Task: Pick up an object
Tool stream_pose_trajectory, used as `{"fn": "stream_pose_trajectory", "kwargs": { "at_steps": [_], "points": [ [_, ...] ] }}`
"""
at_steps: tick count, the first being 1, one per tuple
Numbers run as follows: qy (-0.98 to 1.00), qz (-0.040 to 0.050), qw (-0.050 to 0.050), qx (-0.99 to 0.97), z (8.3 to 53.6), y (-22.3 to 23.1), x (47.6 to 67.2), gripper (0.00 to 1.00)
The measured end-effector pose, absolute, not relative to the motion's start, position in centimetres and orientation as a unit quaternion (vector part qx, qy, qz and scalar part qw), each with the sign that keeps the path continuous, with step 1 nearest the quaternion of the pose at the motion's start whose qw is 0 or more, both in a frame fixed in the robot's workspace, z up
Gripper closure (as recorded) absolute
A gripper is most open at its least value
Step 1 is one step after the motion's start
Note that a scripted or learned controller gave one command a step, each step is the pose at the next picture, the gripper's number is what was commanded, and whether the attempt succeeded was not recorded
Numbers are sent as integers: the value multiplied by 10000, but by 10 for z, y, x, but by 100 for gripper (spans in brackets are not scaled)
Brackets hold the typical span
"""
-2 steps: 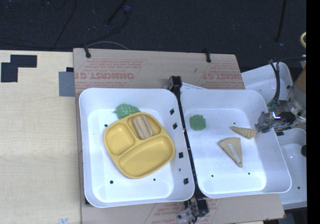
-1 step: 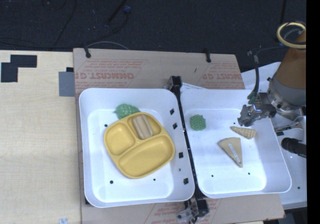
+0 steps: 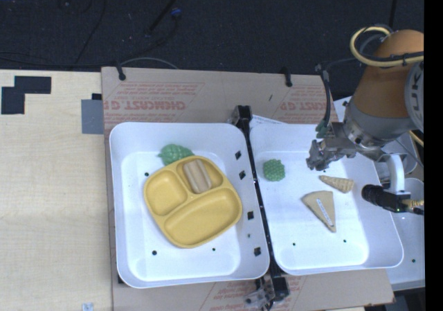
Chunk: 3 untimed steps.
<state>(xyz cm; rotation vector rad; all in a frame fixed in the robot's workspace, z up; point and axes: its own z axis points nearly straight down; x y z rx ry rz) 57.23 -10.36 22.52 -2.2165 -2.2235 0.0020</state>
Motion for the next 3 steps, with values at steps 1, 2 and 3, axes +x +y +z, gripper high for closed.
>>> {"fn": "stream_pose_trajectory", "kwargs": {
  "at_steps": [1, 2, 3],
  "points": [
    [-7083, 1, 9, -7059, 233, -59, 588, 100],
    [-7090, 3, 13, -7052, 230, 4, 600, 100],
    [-7083, 9, 9, -7059, 219, 57, 611, 100]
  ]
}}
